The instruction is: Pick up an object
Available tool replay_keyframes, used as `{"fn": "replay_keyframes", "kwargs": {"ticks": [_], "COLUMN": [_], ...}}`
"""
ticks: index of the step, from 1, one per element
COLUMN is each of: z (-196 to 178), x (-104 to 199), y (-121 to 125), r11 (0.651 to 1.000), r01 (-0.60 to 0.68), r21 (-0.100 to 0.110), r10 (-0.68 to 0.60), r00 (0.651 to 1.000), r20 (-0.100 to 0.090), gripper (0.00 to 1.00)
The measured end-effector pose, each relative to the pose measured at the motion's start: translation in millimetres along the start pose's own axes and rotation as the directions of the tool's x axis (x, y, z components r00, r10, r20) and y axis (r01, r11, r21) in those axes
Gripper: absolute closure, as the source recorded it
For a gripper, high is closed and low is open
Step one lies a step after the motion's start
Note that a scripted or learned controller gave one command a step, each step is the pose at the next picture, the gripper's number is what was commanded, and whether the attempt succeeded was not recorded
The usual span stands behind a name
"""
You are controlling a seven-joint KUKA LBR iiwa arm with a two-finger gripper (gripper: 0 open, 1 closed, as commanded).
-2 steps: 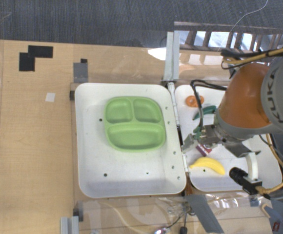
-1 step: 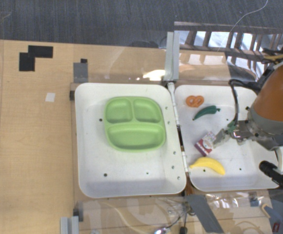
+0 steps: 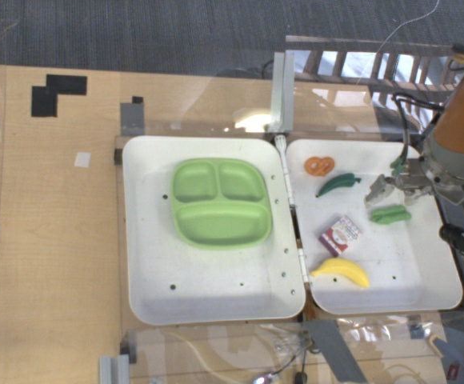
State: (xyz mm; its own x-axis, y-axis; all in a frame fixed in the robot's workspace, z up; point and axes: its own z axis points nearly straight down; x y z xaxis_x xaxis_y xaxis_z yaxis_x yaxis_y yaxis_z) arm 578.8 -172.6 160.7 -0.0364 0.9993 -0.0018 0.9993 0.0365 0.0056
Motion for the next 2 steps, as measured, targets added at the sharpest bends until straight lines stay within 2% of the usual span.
{"fn": "replay_keyframes", "kwargs": {"ticks": [1,2], "z": [48,56], "x": [64,60], "y": [-51,-68], "r11": [1.0,0.996], "r01": [0.025,0.068], "r21": [0.001,-0.05], "r10": [-0.025,-0.067], "r00": [1.0,0.998], "r20": [-0.002,0.009], "gripper": [0.0,0.0]}}
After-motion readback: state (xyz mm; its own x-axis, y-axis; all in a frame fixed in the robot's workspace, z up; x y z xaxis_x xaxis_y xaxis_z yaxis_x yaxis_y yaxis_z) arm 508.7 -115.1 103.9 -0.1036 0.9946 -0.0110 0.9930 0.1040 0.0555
